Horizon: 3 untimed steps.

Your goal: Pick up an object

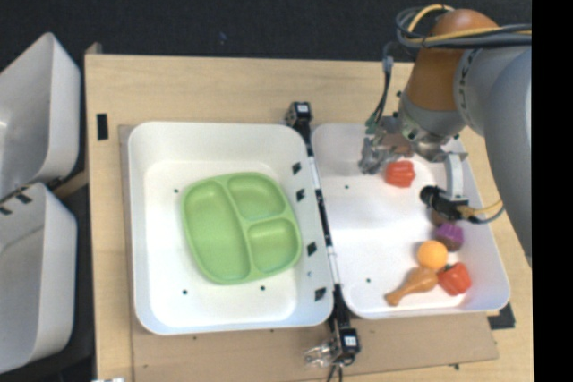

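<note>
The right bin (376, 228) holds several small things. A red-orange block (400, 174) lies near its far side. A purple piece (450, 236), an orange ball (432, 256), a red piece (455, 278) and a tan drumstick-shaped toy (410, 285) cluster at the near right corner. My gripper (374, 157) hangs low over the far part of this bin, just left of the red-orange block and close to it. Nothing shows between its tips from this angle.
A green divided plate (242, 226) lies in the left bin (152, 282). The ridge between the two bins (320, 219) runs just left of the gripper. The arm's orange band (443, 67) and grey body (501, 112) overhang the right bin's far right corner.
</note>
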Available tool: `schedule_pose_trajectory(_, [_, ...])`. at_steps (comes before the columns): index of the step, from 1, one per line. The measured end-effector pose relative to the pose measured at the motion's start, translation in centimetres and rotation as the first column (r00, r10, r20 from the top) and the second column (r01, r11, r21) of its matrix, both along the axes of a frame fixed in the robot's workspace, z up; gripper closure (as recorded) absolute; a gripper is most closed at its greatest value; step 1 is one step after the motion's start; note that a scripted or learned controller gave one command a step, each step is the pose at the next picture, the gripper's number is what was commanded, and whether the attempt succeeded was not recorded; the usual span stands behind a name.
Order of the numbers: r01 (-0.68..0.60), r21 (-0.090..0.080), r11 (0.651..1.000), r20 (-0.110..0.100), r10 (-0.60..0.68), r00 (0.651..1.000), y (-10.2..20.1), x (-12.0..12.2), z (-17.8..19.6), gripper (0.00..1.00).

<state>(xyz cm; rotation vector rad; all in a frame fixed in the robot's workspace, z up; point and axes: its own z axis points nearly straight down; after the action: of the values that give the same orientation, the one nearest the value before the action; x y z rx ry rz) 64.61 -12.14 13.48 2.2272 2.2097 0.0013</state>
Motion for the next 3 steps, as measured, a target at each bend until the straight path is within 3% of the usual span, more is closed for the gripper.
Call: schedule_pose_trajectory(3, [-0.009, 0.001, 1.000, 0.001, 0.009, 1.000, -1.3, 0.6, 15.1, 1.00])
